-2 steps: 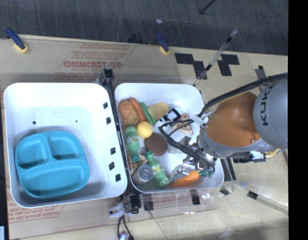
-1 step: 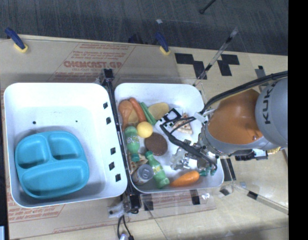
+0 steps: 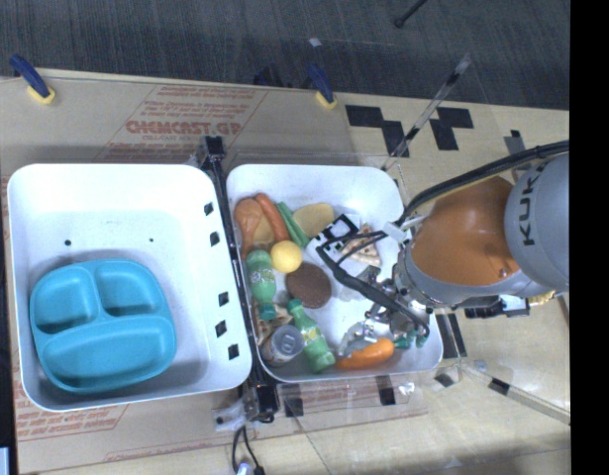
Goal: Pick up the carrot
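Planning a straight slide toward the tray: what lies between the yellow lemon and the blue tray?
In the camera view, the two bins' adjoining walls separate the lemon from the blue tray; white bin floor lies beyond.

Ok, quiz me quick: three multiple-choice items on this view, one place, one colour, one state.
1. Where does the carrot lie?
A. right bin, near edge
B. left bin
C. on the bench

2. What colour is the divided tray?
A. red
B. blue
C. green

3. How is the carrot lying?
A. upright
B. on its side
C. raised above the bin

Key: 1 A, it rests along the right bin's near wall, by the gripper. 2 B, the tray is light blue. 3 B, it lies flat on the bin floor.
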Controlling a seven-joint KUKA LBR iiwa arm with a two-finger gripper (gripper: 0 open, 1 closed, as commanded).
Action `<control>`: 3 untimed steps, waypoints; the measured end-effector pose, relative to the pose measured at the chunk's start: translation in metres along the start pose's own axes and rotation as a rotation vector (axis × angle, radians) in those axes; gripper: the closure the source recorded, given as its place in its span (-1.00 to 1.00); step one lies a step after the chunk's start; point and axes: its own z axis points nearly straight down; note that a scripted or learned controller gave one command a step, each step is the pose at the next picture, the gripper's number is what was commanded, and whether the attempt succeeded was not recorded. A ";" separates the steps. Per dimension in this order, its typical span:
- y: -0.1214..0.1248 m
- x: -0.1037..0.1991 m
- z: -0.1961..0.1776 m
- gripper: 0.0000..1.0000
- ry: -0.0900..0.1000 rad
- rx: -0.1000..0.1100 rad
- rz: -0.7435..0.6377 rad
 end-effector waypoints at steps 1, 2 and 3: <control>0.001 -0.002 -0.011 1.00 -0.003 0.002 -0.009; 0.001 -0.002 -0.010 -1.00 -0.003 0.002 -0.008; 0.002 -0.004 -0.021 1.00 -0.007 0.004 -0.016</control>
